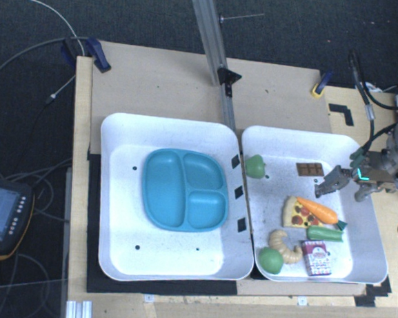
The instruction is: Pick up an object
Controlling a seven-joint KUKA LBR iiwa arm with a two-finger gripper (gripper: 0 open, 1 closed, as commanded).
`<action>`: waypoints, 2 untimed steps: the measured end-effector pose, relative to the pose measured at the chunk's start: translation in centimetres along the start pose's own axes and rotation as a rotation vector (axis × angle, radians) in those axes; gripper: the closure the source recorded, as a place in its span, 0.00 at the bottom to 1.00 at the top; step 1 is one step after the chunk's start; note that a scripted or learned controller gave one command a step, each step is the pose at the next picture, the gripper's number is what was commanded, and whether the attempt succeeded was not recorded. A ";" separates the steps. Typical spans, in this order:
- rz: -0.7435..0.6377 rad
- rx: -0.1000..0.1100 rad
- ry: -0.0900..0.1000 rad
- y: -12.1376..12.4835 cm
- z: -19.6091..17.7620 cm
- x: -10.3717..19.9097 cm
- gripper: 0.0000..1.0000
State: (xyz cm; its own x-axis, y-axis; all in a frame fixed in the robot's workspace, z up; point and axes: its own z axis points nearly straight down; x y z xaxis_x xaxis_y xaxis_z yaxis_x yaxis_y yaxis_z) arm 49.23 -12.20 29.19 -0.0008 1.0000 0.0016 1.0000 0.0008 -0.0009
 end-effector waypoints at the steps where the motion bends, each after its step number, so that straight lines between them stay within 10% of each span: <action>1: 0.001 0.005 0.001 -0.2 4.2 0.2 0.00; 2: 0.000 0.008 0.002 -0.1 10.4 0.8 0.00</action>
State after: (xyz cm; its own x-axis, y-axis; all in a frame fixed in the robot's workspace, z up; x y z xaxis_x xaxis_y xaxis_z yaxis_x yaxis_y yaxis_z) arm 49.08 -11.39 18.75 -0.0007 1.0000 0.0034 1.0000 0.0007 -0.0090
